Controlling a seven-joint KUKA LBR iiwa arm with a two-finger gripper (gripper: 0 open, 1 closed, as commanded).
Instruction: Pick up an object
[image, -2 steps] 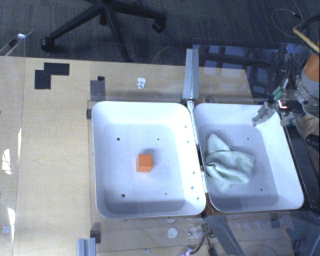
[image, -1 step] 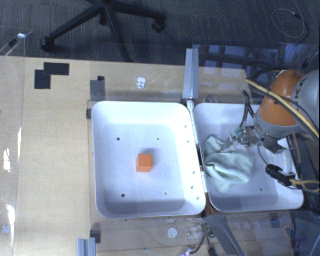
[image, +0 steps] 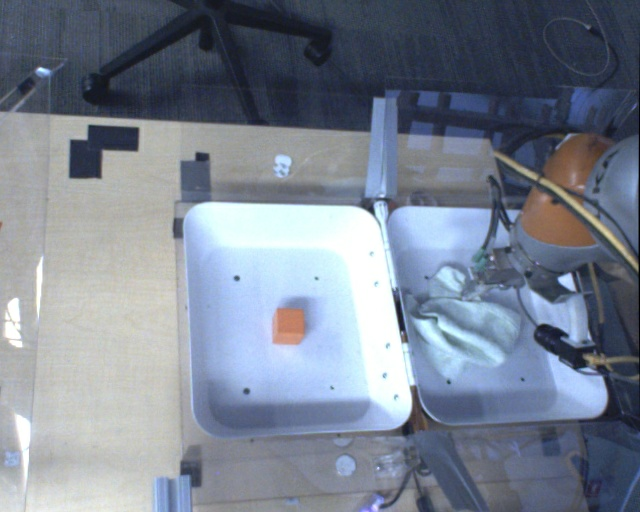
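Crumpled pale-green cloth (image: 465, 322): lies mid right white bin (image: 570, 400), at the tabletop's right edge. End effector (image: 487, 268) touches its upper edge; I cannot tell its state. Risk, I judge: soft folds slip free, or only a thin layer lifts.

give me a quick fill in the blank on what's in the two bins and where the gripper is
1. The small cube in the left bin is coloured ____.
2. The crumpled cloth lies in the ____ bin.
3. The gripper is over the bin that holds the ____.
4. The left bin holds ____ object.

Missing words: orange; right; cloth; one
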